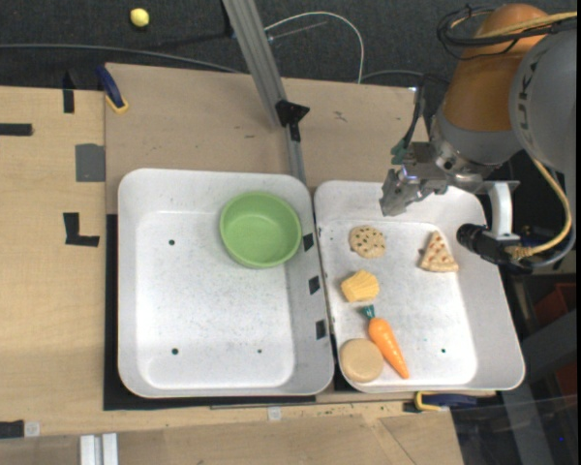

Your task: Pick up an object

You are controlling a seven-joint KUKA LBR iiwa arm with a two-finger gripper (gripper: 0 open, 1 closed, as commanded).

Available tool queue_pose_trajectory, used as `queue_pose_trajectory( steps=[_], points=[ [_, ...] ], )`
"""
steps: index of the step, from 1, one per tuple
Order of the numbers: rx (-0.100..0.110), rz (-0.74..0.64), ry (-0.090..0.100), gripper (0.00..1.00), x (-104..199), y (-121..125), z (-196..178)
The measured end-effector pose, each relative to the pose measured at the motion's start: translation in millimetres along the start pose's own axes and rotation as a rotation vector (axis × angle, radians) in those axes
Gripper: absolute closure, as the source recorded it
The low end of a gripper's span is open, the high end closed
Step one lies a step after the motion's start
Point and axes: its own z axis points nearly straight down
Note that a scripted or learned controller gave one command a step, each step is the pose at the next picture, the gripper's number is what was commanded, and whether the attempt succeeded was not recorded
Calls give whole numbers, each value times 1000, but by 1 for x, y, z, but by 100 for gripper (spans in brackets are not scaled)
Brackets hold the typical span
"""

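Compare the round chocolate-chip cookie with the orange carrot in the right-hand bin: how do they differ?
The round chocolate-chip cookie is tan and speckled; the orange carrot is plain orange with a green top. The cookie is a flat disc; the carrot is long and tapered. The cookie lies nearer the gripper. Both rest in the right white bin.

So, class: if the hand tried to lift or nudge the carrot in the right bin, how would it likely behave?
The carrot tapers to a point, so a push would probably swing it in an arc. It looks like smooth, rigid toy food, so it may slip. It lies against the round tan piece, which would likely shift too.

Fixed overhead camera, slanted down, both bins (126,260) framed.
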Motion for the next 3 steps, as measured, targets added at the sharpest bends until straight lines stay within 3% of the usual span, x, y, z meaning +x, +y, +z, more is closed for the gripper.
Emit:
queue_pose_trajectory(
  steps=[3],
  points=[
    [4,1,-1,100,155,1,9]
  ],
)
